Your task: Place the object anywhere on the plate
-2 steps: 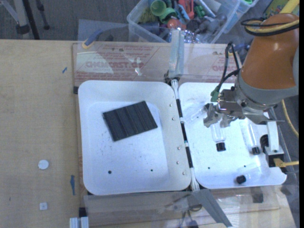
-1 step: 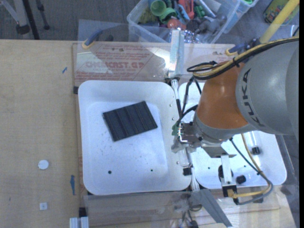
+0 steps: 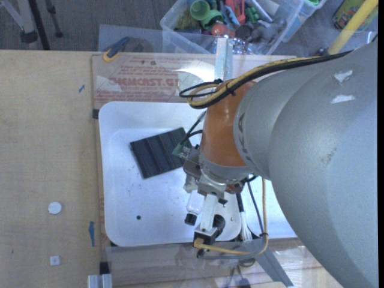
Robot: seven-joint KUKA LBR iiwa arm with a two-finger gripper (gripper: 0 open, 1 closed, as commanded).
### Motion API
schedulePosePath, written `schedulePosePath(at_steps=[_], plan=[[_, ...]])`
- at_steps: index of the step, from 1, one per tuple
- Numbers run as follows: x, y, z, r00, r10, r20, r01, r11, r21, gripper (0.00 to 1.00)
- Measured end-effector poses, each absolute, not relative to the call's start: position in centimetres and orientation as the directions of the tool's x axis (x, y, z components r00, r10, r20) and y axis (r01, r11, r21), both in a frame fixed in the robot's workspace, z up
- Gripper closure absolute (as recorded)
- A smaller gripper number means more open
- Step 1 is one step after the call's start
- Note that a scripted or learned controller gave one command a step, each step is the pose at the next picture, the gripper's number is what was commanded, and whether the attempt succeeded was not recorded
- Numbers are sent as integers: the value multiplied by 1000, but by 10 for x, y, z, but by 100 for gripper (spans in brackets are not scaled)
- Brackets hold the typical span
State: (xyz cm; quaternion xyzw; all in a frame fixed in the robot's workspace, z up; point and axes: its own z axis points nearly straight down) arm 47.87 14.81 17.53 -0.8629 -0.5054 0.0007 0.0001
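1. Nearest the camera, a yellow cable (image 3: 235,251) loops just under the gripper (image 3: 207,224).
2. The gripper hangs low over the near edge of the white bin (image 3: 120,185). It points down and toward the camera. I cannot tell if it is open or shut, and I see nothing held in it.
3. To the left of the gripper, a tiny dark dot (image 3: 138,217) sits on the bin floor, well apart from it.
4. Far to the left, out on the wood table (image 3: 42,137), lie a small white disc (image 3: 54,207) and a small grey square (image 3: 54,260).
5. Up from the gripper comes the grey wrist, and then the orange band (image 3: 221,138) of the arm (image 3: 318,149). The big grey arm hides the right side of the bench.
6. Behind the gripper and to its left, a dark slab (image 3: 158,152) with ridges lies flat in the bin. Its right end is just beside the wrist. It is the only big thing on the bin floor. I cannot tell if it is the plate.
7. Past the far edge of the bin lies a board (image 3: 141,80) with red letters, and a yellow hook (image 3: 116,49) rests at its far left corner.
8. Farthest back, a clear tub (image 3: 240,14) full of bright toys stands on the grey floor.
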Motion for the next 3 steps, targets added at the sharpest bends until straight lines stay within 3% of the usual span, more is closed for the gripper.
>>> schedulePosePath(at_steps=[1, 2, 3], plan=[[481, 192, 89, 774, 633, 5, 633, -774, 1, 100], [482, 192, 89, 774, 633, 7, 633, -774, 1, 0], [481, 138, 192, 851, 525, -2, 525, -851, -2, 0]])
